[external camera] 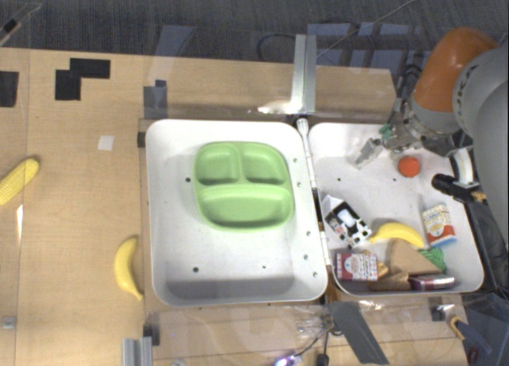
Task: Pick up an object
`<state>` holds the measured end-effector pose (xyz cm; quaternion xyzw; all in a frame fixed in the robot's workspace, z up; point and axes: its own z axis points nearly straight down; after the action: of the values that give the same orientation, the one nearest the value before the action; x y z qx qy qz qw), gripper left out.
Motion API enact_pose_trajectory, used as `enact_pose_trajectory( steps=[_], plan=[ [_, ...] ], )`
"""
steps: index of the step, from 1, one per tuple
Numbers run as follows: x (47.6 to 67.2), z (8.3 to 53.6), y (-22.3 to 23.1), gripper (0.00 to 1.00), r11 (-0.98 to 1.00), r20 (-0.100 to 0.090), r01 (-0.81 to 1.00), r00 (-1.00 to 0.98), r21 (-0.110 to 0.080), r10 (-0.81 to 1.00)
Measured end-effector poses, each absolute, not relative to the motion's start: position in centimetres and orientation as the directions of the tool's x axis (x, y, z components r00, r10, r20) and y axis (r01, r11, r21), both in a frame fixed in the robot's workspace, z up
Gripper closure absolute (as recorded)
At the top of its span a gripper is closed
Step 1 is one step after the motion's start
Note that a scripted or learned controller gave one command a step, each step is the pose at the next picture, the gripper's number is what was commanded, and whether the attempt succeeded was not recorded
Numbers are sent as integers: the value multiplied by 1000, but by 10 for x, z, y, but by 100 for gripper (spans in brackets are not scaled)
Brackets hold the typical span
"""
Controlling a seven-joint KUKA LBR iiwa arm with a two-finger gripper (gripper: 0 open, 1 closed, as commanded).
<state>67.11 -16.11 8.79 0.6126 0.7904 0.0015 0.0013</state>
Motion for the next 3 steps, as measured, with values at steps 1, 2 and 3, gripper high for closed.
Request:
enact_pose_trajectory(
  steps=[1,2,3],
  plan=[
    [657,88,-205,0,304,-4,953,-304,7,953],
    [614,89,-205,0,333,-5,943,-332,9,943],
    [618,102,-205,100,335,-9,942,-335,18,942]
  ],
)
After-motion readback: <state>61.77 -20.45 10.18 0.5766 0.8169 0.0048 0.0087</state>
